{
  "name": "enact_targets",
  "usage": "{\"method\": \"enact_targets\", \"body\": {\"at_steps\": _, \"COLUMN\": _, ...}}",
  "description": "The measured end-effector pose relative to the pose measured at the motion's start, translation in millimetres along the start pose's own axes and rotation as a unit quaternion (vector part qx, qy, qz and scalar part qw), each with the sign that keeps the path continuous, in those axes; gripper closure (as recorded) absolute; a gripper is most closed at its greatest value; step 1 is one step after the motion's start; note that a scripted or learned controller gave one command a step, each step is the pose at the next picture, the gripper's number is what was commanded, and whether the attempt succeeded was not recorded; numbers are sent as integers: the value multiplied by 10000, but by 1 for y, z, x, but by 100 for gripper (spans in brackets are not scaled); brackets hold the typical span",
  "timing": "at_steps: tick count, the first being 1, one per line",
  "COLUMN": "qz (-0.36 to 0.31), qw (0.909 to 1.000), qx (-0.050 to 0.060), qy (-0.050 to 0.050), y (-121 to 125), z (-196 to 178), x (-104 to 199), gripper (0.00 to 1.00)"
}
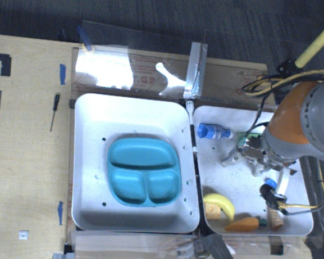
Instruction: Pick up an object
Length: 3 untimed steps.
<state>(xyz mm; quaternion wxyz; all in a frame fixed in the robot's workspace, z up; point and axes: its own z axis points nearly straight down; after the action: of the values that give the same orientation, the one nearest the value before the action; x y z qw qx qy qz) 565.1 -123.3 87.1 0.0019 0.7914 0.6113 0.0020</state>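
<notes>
The grey arm's gripper hangs low in the right white bin. Its metal fingers look spread apart, and nothing sits between them. So the pick-up does not look done yet.

A small clear bottle with a blue cap lies just beside the gripper, near the bin's top. A yellow banana and an orange carrot lie at the bottom edge. The left white bin holds a blue plastic tray with three parts.

Grabbing and lifting one thing is still left.

The grey arm reaches in from the right, its orange band just above the wrist; the end effector points leftward and downward, low over the right side.
</notes>
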Motion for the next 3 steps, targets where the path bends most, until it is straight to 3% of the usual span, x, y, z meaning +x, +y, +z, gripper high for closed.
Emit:
{"method": "enact_targets", "body": {"at_steps": 1, "qz": -438, "qw": 9990, "qx": 14, "qy": 3, "y": -84, "z": -1, "x": -17, "gripper": 0}}
{"method": "enact_targets", "body": {"at_steps": 2, "qz": -1133, "qw": 9936, "qx": -12, "qy": -6, "y": -19, "z": 0, "x": 0, "gripper": 0}}
{"method": "enact_targets", "body": {"at_steps": 3, "qz": -1807, "qw": 9835, "qx": -5, "qy": -2, "y": 28, "z": 0, "x": 30, "gripper": 0}}
